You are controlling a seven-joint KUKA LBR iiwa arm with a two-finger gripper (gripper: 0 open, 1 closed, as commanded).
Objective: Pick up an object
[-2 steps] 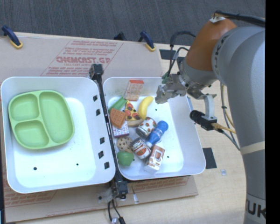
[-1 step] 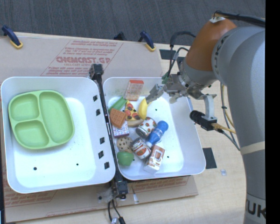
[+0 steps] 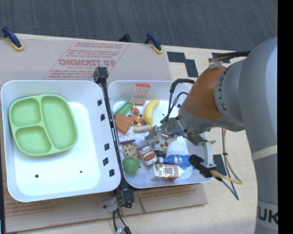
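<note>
From where I stand I cannot tell how the fingers of the gripper [image 3: 158, 134] are set; they are down among the clutter in the middle of the right bin [image 3: 183, 85] and blur into what lies under them. Nothing shows plainly between them, so I would not say it holds anything.

Right under the tip lies a small patterned packet [image 3: 159, 143], and touching that a little can [image 3: 148, 155] with a red and white label. Either looks like the thing it is going for. The can I judge stiff, light and round, so likely to roll or squirt out unless taken across its sides. The packet seems soft and may crumple.

Just beside these, toward the bin's near wall, lie a blue bottle [image 3: 178, 160] on its side and a small carton [image 3: 166, 171]. The carton's flat faces would give the surest hold of all.

Further out sit a cookie [image 3: 130, 151], a green ball [image 3: 131, 165], a banana [image 3: 151, 110] and a pizza slice [image 3: 136, 117], all looking like light plastic toys, smooth and a bit slippery.

The left bin [image 3: 53, 179] holds a green tray [image 3: 42, 125], well apart from the arm [image 3: 219, 101].
</note>
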